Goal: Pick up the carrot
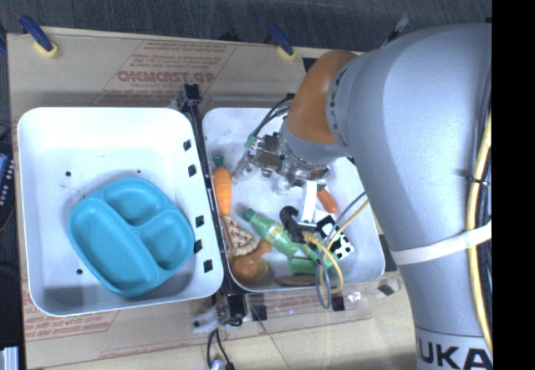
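The carrot (pixel 222 192) is orange with a small green top. It lies lengthwise against the left wall of the right bin (pixel 370 260). My gripper (pixel 257 157) hangs low over the upper part of that bin, just right of the carrot's top end and slightly beyond it. The bulky grey arm with its orange band covers the bin's right side. Nothing can be seen held in the gripper.
Below the carrot lie a pizza slice (pixel 237 235), a green bottle (pixel 272 231), a brown round item (pixel 249 267), a die (pixel 339 248) and a small orange piece (pixel 328 202). The left bin (pixel 50 139) holds a blue divided plate (pixel 129 233).
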### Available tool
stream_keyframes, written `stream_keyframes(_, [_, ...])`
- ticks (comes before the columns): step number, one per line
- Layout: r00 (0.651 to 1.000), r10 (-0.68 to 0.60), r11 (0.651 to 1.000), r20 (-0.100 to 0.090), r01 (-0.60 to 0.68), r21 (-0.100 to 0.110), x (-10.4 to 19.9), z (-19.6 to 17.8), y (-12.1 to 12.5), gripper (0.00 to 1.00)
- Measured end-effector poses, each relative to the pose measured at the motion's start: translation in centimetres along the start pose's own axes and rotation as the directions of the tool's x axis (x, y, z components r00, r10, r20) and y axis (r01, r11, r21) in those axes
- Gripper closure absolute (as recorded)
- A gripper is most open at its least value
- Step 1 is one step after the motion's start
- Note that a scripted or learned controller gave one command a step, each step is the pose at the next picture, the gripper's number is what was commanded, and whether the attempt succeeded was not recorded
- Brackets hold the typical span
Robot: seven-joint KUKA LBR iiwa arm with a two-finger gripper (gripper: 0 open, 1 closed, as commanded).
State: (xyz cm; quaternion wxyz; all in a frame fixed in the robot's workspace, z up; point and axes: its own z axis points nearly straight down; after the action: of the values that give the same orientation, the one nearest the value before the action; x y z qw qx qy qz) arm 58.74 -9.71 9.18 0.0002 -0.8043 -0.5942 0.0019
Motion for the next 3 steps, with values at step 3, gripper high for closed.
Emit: stream_keyframes(3, [0.954,0.299,0.954,0.003,-0.299,0.012,11.8,-9.8,-8.9,1.00])
